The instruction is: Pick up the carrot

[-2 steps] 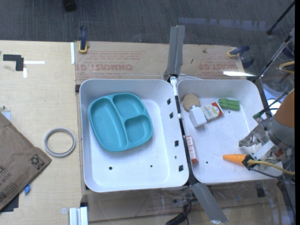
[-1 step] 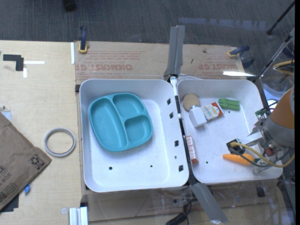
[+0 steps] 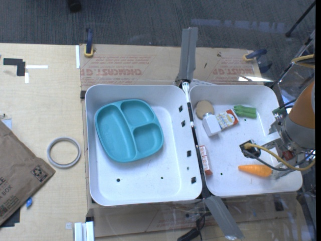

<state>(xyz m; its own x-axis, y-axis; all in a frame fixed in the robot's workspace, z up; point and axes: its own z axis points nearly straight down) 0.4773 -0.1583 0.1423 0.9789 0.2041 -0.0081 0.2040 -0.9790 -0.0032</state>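
The cardboard sheet (image 3: 150, 64) lying behind the two white bins carries red print on each half. The print stands upside down to the camera. On the left half the large line appears to read "CHEMCAT", with one or two further letters at its left end that cannot be made out; the smaller line beneath it is illegible. The print on the right half is too faint to read.

The brown paper bag (image 3: 17, 177) at the left edge bears dark lettering, partly cut off; the letters "BOX" appear to show.

The small red and white packet (image 3: 226, 120) in the right bin carries print too small to read.
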